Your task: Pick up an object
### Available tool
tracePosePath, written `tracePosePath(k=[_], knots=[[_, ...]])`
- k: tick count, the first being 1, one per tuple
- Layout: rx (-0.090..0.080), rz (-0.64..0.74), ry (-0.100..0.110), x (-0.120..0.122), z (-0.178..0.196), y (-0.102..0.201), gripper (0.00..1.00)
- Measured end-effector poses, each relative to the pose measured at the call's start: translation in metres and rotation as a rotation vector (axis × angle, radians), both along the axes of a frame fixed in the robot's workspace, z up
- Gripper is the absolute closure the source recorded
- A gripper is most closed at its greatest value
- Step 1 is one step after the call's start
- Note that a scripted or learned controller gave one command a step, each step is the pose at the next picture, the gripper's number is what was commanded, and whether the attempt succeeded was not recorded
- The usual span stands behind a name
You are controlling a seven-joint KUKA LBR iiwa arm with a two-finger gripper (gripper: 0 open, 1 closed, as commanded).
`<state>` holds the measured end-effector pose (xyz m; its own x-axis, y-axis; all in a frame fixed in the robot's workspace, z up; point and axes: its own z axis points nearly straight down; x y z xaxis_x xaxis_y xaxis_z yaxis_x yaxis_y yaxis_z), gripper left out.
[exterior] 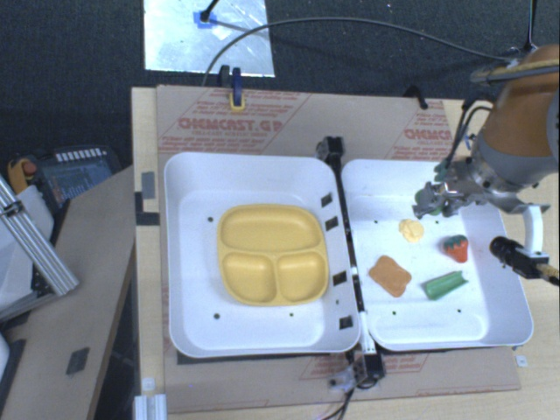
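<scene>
Camera view, looking down at a slant. Left bin (184,234): yellow three-compartment tray (269,254) at centre. Right bin (499,322): pale yellow lump (410,229) in upper middle, red-and-green toy strawberry (455,248) to its right, orange-brown slab (389,276) lower left, green pod-shaped piece (444,283) lower right, all apart from one another. Gripper (430,201) at upper right of frame, just above the pale lump; jaw opening not discernible, nothing seen between fingers.
</scene>
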<state>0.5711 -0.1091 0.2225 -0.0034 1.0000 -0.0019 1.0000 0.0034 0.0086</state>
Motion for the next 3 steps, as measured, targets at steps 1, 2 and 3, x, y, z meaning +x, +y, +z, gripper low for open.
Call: tracePosePath(k=[1, 2, 3], knots=[[0.001, -0.001, 0.008, 0.000, -0.022, 0.000, 1.00], [0.003, 0.006, 0.006, 0.001, -0.007, 0.054, 1.00], [0.004, 0.007, 0.006, 0.001, 0.005, 0.112, 1.00]])
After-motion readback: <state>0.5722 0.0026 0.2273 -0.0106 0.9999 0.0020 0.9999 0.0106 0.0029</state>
